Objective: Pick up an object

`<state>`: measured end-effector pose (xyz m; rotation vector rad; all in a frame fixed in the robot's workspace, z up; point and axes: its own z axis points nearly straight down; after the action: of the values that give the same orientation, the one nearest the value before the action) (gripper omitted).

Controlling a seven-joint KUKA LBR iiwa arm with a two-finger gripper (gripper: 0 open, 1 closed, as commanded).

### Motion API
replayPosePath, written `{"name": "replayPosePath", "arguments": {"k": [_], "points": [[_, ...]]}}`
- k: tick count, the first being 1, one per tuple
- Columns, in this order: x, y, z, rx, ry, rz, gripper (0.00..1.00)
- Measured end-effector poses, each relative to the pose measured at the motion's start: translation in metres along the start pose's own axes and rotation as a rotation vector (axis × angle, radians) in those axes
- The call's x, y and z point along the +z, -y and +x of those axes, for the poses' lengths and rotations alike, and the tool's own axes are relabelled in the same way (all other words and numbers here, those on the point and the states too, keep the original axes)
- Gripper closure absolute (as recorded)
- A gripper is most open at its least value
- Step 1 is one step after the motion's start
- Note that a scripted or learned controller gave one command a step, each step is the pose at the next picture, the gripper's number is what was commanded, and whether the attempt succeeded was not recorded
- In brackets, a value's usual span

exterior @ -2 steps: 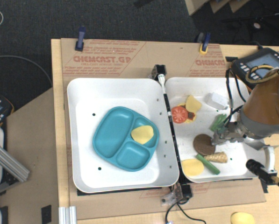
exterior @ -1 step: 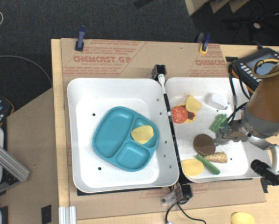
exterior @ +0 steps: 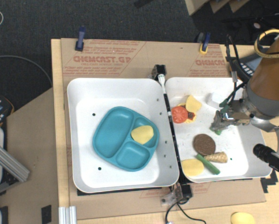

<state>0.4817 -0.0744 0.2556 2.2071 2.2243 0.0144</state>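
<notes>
The right bin (exterior: 237,160) holds several toy foods: a red tomato (exterior: 179,114) beside a yellow wedge (exterior: 193,103), a brown round cookie (exterior: 204,144), a tan cone (exterior: 217,158), a green stick (exterior: 209,164) and a pale yellow oval (exterior: 192,167). My gripper (exterior: 220,124) hangs low over the middle of this bin, right of the tomato and just up and right of the cookie. A small green bit shows at its tip; what that is cannot be made out.
The left bin (exterior: 78,101) bears a teal divided plate (exterior: 112,139) with a yellow piece (exterior: 142,134) in one compartment. A black clip (exterior: 159,72) sits where the bins meet. Blue clamps (exterior: 80,38) hold the cardboard at the back edge.
</notes>
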Motion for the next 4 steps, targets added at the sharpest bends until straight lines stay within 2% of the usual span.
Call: {"name": "replayPosePath", "arguments": {"k": [1,2,3,4], "points": [[0.104,-0.001,-0.08,0.015,0.001,0.02,1.0],[0.137,-0.012,-0.114,0.011,0.0,0.015,1.0],[0.172,0.008,-0.133,0.011,-0.001,0.018,1.0],[-0.02,-0.009,-0.099,0.002,0.006,-0.007,1.0]]}}
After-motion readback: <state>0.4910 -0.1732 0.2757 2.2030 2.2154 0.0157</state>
